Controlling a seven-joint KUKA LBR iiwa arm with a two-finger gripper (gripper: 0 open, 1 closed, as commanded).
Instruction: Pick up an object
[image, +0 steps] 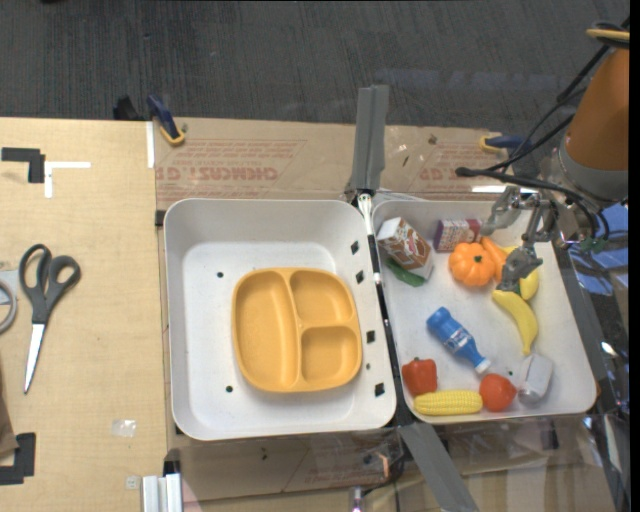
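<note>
The gripper (521, 243) hangs over the far right part of the right bin (574, 330), fingers spread, holding nothing. A pumpkin (474, 265) sits just left of it, touching a banana (518, 314); the left bin (190, 300) holds a yellow divided plate (297, 328).

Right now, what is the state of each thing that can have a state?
hand: open, low over the right bin, above the banana, holding nothing
scissors: closed, flat on the bench
blue bottle: lying on its side
yellow tray: upright in the left bin
banana: lying in the right bin
</note>
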